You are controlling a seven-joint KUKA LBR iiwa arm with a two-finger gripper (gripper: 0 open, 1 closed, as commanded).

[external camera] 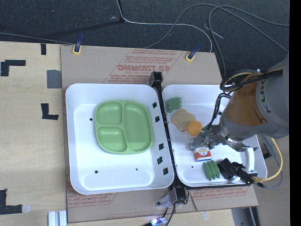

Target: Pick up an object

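My gripper [201,142] is low in the right bin [188,175], reaching in from the right under the grey arm with the orange band. It hovers between an orange ball [194,127] just above it and a small red, white and blue carton [202,155] just below it. A tan bread-like slab [181,118] lies beside the ball. A green ridged piece [173,103] sits near the bin's top left, and another green ridged piece [210,170] lies near its front wall. Nothing is seen held in the gripper.
The left bin [84,173] holds a green divided plate [124,126] at its middle. A black divider with clips [163,131] runs between the two bins. Both bins rest on a cardboard sheet [141,65]; cables trail across the dark floor behind.
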